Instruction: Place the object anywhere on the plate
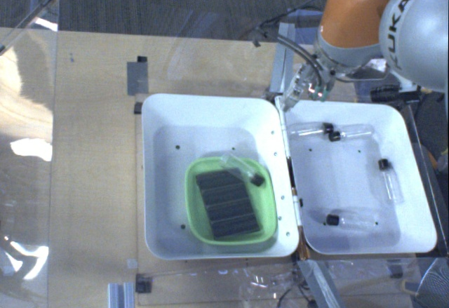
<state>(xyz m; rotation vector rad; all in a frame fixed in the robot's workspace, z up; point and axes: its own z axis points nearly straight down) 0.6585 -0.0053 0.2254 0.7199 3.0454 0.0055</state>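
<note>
On the arm [414, 26]: "KUKA" lettering | gripper [291, 97] above bin divider, grip state unclear | tube [242, 166] on green plate [200, 219]

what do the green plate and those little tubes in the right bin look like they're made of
Green plate: likely glossy moulded plastic, with an even colour and a soft sheen on its rim. It holds a dark ribbed block.
Tubes, such as the one at the bin's top: clear plastic or glass, since the white bin shows through them; black caps, probably plastic.

Glossy green plastic plate [264, 219], clear plastic tubes [354, 219], smooth white bins [151, 180], pale wooden bench [84, 180].
</note>
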